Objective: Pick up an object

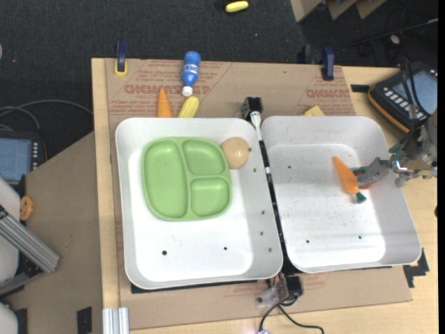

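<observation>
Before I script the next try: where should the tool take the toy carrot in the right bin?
Probably across the carrot's orange mid-body, coming from above. It lies flat on the right bin floor, slanting, green top toward the tool, so close across its narrow width.

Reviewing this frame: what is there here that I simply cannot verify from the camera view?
- Gripper: small and blurred beside the carrot; finger state and any contact unclear.
- Arm: cut off by the right edge.
- Round tan object by the green divided plate: too small to identify.
- Yellow item on the floor: too small to name.
</observation>
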You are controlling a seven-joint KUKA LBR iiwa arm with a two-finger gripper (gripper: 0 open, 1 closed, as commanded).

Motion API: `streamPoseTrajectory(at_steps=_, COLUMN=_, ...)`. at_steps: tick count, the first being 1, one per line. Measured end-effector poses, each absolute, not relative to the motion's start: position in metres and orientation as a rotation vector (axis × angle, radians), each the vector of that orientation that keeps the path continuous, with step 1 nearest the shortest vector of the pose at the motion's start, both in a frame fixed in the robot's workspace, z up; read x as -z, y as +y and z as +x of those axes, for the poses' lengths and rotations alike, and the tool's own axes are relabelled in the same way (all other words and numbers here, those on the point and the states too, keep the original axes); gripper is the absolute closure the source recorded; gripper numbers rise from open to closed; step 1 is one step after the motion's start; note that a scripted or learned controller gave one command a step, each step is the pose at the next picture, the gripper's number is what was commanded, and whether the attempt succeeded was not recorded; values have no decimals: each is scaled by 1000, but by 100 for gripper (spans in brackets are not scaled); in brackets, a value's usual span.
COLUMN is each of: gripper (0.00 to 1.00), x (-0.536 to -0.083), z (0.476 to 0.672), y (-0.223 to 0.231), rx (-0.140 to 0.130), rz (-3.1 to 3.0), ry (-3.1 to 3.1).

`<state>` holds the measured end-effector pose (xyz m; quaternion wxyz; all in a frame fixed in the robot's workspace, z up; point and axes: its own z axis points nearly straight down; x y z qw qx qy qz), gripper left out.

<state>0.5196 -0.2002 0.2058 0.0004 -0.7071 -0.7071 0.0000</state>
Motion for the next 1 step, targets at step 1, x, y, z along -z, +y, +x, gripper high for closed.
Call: streamPoseTrajectory(at_steps=1, gripper=0, x=-79, z=571, y=-203, rx=-1, rz=-2215, ry=-2223)
